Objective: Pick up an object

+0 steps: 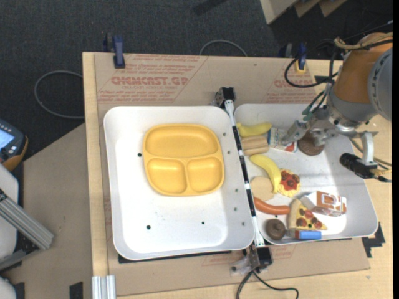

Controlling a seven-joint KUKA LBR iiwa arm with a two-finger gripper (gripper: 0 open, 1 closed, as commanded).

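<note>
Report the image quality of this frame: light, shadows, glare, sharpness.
Camera view: even, soft overhead light; the white bins are bright but not blown out; a faint shadow rims the yellow tray; small toy food in the right bin is soft and hard to read; the end effector is blurred, its detail lost; the dark floor is underexposed.

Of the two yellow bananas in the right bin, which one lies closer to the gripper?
The upper banana, at the bin's far-left corner above the wooden block. The other banana lies lower, farther from the gripper.
</note>
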